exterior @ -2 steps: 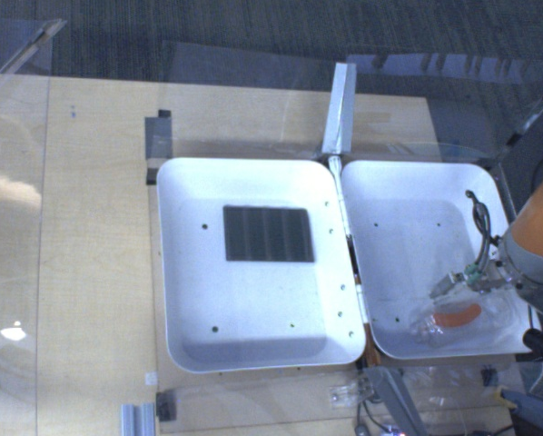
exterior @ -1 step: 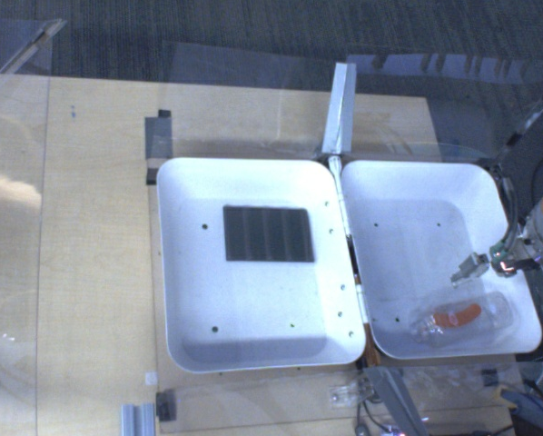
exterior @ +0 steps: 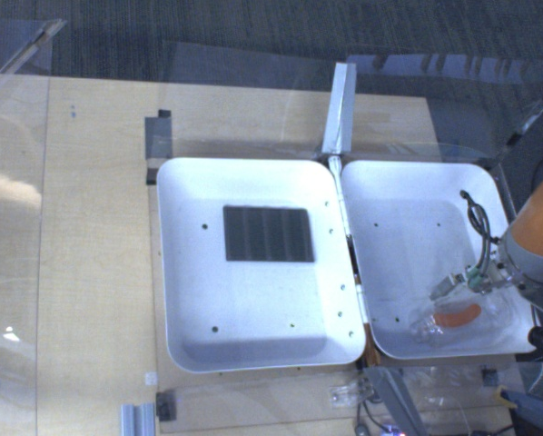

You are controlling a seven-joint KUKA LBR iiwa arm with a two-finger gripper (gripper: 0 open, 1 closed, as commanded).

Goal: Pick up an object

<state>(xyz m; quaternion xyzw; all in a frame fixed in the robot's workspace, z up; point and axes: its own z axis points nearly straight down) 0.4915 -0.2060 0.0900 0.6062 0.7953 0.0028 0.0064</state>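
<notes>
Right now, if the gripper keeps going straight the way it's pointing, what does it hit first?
Probably the orange object just below the gripper in the right bin, with a clear item beside it; depth is hard to judge.

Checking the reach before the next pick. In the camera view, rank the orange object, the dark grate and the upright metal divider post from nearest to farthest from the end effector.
From the end effector:
1. Orange object, right bin, just below it.
2. Dark grate, left bin's floor.
3. Metal divider post, behind the bins.

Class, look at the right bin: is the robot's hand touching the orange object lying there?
Cannot tell. In the camera view the hand sits just above the orange object in the right bin, but blur and a clear item beside them hide any contact or gap.
</notes>
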